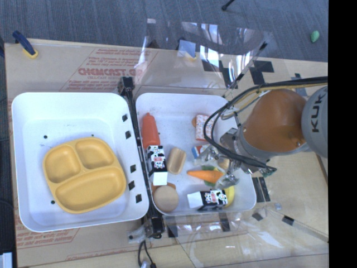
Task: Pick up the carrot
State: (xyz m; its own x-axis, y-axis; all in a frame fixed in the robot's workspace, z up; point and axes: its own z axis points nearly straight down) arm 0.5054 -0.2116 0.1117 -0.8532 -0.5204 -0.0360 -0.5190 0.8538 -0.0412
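Two white bins sit side by side on the bench. The left bin (28, 149) holds a yellow tray (83, 175) with three compartments, lying near the bin's middle and front; nothing shows in the compartments.

The right bin (178, 102) is crowded. Along its left wall lies a long red-orange sausage (149, 131), and just in front of it a small cow carton (157, 159), black and white, with a white block below it. Beside the carton is a tan bread slice (177, 161). At the front left corner rests a brown egg (165, 199). A second cow carton (209, 199) lies along the front wall, with a yellow piece (229, 194) touching its right end. Toward the back, a red and white box (201, 127) sits partly behind cables.

The carrot (205, 176) lies in the right bin's front right part, between the bread slice and the gripper, just behind the second carton. It is orange, tapering to a point at its left, lying nearly level across the view, with green at its thick right end.

The arm comes in from the right, its orange band (276, 121) over the bin's right edge. The gripper (227, 171) is low beside the carrot's thick end; whether it is spread or pressed together I cannot tell, as the wrist and cables hide it.
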